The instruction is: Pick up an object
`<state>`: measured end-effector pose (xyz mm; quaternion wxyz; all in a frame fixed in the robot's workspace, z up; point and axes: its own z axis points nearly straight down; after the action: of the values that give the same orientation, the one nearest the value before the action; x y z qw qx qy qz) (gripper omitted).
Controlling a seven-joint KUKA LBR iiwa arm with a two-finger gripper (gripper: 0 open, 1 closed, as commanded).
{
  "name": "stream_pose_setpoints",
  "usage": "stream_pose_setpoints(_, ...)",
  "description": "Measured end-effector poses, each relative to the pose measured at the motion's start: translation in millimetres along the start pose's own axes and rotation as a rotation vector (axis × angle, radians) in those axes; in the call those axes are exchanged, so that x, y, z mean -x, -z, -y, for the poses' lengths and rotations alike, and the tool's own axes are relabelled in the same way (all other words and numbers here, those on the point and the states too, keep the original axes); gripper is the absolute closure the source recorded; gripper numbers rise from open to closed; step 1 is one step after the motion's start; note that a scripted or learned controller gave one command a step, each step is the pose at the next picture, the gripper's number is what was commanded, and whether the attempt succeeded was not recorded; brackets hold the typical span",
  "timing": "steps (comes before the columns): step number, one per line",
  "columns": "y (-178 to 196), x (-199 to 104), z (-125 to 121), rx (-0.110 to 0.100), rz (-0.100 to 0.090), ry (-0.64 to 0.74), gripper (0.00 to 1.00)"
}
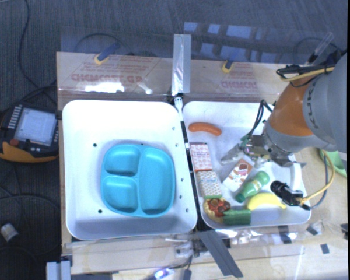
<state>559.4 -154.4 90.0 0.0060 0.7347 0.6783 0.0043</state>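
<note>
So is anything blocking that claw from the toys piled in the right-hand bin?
Nothing visible does. The gripper hangs directly over the right bin, above a small carton, a green bottle and a yellow banana, with nothing covering them.

Toy foods (245, 185) crowded in right bin, sausage (205, 129) lying apart

We see a divided tray (137, 178) in the left bin (81, 121). Right of that tray, the right bin (233, 111) holds a sausage (205, 129) at the back, with a bottle (250, 187) and banana (265, 202) nearer the front.
</note>
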Motion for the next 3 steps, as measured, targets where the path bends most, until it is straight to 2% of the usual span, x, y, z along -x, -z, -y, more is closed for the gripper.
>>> stream_pose_setpoints(1,0,-6,8,0.001,0.000,-0.157,0.00)
stream_pose_setpoints(2,-1,10,-17,-0.008,-0.003,-0.260,0.00)
stream_pose_setpoints(3,0,-27,17,-0.002,0.005,-0.148,0.00)
